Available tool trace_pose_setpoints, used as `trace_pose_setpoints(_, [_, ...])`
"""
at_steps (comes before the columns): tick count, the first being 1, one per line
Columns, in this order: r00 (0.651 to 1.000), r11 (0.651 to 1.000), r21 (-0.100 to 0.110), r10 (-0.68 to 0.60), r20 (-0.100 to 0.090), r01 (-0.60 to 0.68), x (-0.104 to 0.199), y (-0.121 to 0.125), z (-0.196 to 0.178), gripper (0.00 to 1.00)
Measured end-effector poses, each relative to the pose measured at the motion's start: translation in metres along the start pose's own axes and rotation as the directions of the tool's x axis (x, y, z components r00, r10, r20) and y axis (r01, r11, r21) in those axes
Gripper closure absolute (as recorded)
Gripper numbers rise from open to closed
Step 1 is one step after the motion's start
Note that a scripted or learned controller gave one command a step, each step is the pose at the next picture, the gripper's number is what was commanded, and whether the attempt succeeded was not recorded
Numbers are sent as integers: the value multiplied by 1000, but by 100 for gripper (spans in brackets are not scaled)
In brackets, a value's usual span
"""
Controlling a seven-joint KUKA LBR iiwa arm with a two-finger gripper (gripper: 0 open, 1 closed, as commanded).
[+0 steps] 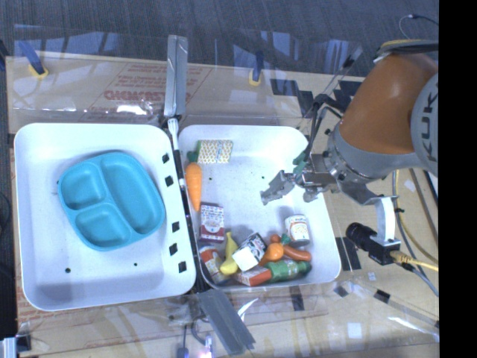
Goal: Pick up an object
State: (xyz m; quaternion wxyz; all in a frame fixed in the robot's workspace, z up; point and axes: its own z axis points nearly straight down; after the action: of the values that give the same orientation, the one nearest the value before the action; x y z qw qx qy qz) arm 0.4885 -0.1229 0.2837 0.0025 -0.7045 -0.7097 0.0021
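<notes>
My gripper [276,187] hangs over the middle of the right bin [246,144], reaching in from the right, open with nothing between its fingers. Below it on the bin floor stands a small jar with a white label [297,230]. An orange carrot [193,185] lies along the bin's left wall, and a pale patterned block [215,151] sits at the far left corner. A red and white box [212,222] lies just below the carrot. Several toy foods are heaped at the near edge [257,261], among them a yellow banana, a white cube, an orange piece and a green one.
The left bin [45,274] holds a blue divided plate [112,198]. A grey upright post [176,77] stands behind the wall between the two bins. Bare floor shows in the right bin around and behind the gripper.
</notes>
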Motion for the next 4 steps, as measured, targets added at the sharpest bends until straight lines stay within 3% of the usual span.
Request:
trace_pose_setpoints(1, [977, 977, -1, 214, 0, -214, -72, -13, 79, 0])
trace_pose_setpoints(2, [989, 989, -26, 147, 7, -146, -79, -6, 169, 0])
trace_pose_setpoints(3, [996, 996, -6, -89, 1, 89, -57, 18, 105, 0])
trace_pose_setpoints(4, [999, 999, -31, -40, 9, 41, -85, 10, 169, 0])
